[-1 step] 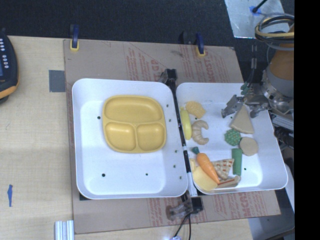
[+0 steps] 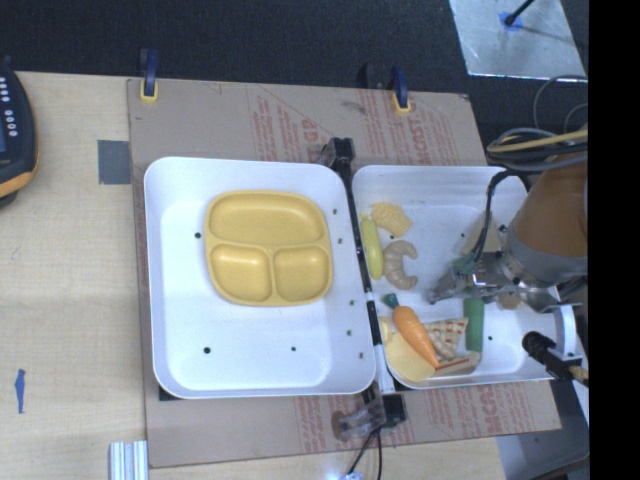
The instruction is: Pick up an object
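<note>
The task is judged to be at the reaching stage: no object is seen lifted, and the toy food pieces lie on the floor of the right bin (image 2: pixel 440 180). The hand (image 2: pixel 452 286) is positioned low inside that bin, near its middle, with metal parts pointing toward the left. Whether the hand is released or clenched cannot be told, since the working end is small and blurred against the white floor, and nothing is clearly seen grasped.

Candidate objects are gathered along the left and lower part of the right bin. A yellow-green pod-like piece (image 2: pixel 372 248) is laid along the left wall, a pale crinkled piece (image 2: pixel 391 218) is placed near the top, and a curved beige piece (image 2: pixel 400 261) lies just below it. An orange carrot (image 2: pixel 413 334) is resting across a pale yellow round piece (image 2: pixel 403 363), and a sandwich-like slice (image 2: pixel 450 341) is touching it on the right. A green cylinder (image 2: pixel 473 320) is seen just beside and below the hand.

The left bin (image 2: pixel 170 268) is occupied by a yellow divided plate (image 2: pixel 268 246).

For the next move, one piece is expected to be chosen, the hand centred over it, lowered, and closed before lifting. The green cylinder appears nearest.

The arm (image 2: pixel 545 233) is entered from the right, its orange band above the wrist, with the wrist bent down toward the bin floor above the tabletop (image 2: pixel 70 298).
</note>
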Controlling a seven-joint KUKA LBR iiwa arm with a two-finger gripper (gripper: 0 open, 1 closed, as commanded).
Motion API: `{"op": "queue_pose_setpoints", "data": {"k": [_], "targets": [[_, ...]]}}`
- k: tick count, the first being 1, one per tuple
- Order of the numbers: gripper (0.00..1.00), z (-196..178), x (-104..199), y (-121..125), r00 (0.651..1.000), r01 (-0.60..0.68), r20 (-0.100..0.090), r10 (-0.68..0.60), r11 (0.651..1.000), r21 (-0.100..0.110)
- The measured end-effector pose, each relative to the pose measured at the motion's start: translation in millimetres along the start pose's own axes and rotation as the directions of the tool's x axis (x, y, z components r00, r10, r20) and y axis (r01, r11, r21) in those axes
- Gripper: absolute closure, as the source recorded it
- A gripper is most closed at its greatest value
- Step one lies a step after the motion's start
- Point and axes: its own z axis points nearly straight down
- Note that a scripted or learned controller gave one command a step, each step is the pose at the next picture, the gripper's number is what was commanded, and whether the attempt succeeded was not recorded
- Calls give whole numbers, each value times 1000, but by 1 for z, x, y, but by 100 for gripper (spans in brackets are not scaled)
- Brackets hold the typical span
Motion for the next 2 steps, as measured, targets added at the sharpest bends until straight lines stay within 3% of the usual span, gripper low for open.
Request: {"op": "queue_pose_setpoints", "data": {"k": [1,2], "targets": [[100,-16,0,3,1000,5,3,-5,1000,-6],[0,-16,0,3,1000,5,3,-5,1000,-7]]}}
